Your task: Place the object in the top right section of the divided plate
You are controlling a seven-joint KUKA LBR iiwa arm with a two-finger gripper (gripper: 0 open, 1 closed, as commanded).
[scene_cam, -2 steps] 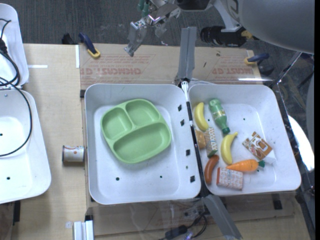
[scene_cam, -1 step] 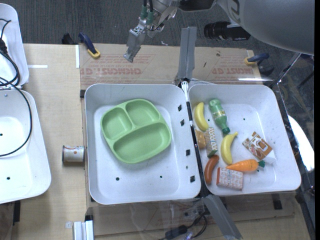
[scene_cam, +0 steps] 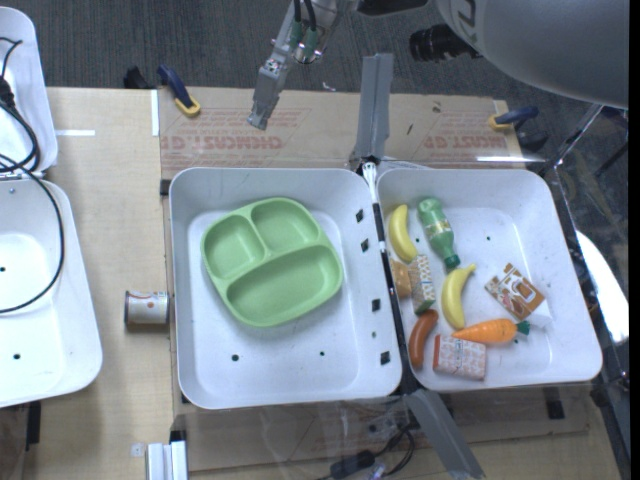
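You can read mirrored red lettering on the brown cardboard sheet [scene_cam: 330, 128] behind the bins; the words stay unclear. Your tool [scene_cam: 262, 103] hangs tilted above that cardboard, beyond the left white bin [scene_cam: 190, 358]; whether it is wide or narrow cannot be told. The light green divided plastic plate [scene_cam: 272, 260] lies in the left bin.

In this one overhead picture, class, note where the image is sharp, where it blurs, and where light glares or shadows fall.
Camera view: the green divided plate and the toy food are sharp; the arm's grey body looms large and soft at top right; lighting is even, with mild glare on the left bin and faint shadows inside its walls.
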